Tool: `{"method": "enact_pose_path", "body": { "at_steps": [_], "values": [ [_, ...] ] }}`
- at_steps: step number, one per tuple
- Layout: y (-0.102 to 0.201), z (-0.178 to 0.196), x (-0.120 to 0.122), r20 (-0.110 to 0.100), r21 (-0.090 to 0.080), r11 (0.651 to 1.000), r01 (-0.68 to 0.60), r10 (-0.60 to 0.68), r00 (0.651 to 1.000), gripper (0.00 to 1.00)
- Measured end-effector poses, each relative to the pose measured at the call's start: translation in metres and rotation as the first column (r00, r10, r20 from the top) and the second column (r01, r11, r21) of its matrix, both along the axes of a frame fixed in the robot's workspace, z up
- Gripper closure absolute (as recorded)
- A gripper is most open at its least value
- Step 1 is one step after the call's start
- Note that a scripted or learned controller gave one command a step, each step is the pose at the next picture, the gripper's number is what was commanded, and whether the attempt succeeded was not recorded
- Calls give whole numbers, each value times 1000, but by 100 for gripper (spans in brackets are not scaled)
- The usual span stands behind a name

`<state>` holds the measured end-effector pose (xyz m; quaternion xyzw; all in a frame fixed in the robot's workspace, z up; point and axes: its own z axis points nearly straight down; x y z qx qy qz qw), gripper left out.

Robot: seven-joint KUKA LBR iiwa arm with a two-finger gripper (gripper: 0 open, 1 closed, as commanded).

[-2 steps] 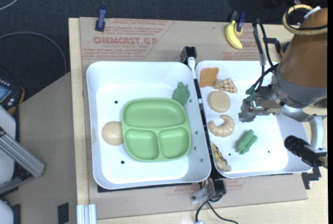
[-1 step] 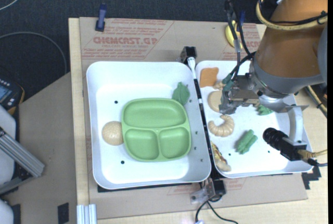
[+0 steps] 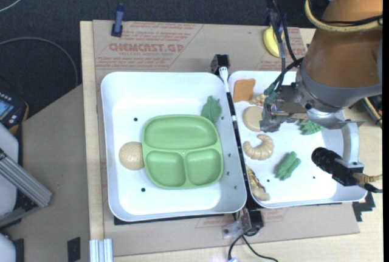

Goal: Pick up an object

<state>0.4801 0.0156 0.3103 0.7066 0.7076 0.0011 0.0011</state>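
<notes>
In the right bin, nearest the camera, a small brown-speckled piece lies against the left wall. Just beyond, a green toy vegetable lies tilted, ridged and matte, and beside it a pale tan croissant curls in a plump crescent with ribbed segments. The gripper hangs just above the croissant's far side; whether it is spread or pressed together cannot be told. Behind it sit a round cream piece, an orange block and a small green leafy piece. The left bin holds a green divided tray, a beige ball and a green leaf.
</notes>
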Motion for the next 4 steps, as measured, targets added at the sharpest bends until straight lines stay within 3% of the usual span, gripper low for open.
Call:
{"method": "enact_pose_path", "body": {
  "at_steps": [1, 2, 3, 4],
  "values": [
    [-14, -96, -3, -16, 0, 1000, 5, -5, 1000, 100],
    [40, -44, 0, 2, 2, 1000, -5, 5, 1000, 100],
    [36, -46, -1, -3, 0, 1000, 1, -1, 1000, 0],
    [37, -36, 0, -1, 0, 1000, 0, 0, 1000, 100]
  ]
}}
